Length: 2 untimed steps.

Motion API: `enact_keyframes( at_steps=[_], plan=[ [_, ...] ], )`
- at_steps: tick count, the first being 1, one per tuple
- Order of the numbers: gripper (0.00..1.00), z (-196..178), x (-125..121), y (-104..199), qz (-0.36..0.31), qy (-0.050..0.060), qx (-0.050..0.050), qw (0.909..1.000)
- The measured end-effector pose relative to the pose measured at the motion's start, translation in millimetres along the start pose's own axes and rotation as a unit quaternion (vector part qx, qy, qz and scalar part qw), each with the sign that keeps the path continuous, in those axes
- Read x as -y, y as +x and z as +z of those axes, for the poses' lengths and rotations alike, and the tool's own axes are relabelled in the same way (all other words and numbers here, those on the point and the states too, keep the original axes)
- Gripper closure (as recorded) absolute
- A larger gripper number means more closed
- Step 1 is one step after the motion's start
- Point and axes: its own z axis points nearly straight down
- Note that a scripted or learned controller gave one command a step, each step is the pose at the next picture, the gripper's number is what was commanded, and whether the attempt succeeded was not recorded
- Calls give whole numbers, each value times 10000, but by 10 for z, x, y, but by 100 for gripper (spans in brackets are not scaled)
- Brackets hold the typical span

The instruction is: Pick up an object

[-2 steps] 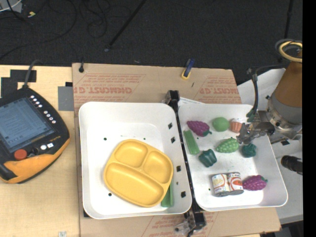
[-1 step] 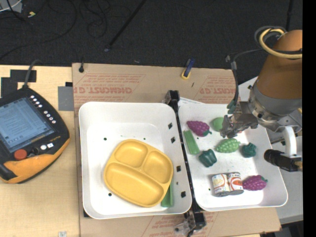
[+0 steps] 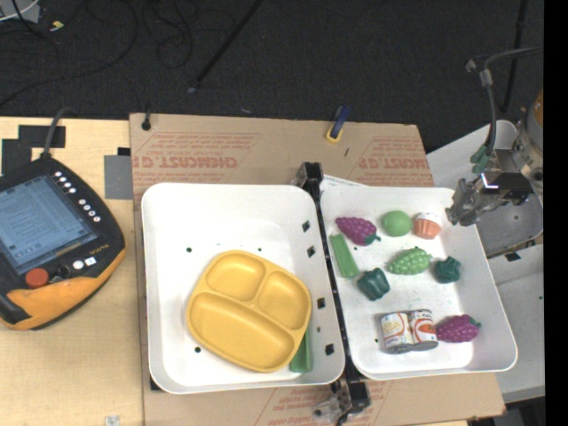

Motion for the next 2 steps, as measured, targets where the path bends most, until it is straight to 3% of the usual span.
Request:
enact_keyframes(
  at_steps=[1,2],
  plan=[
    [100,-208,-272,463,-37,38,-13,10000],
    [100,-179,-532,772,-25,50,-9,10000]
  ],
)
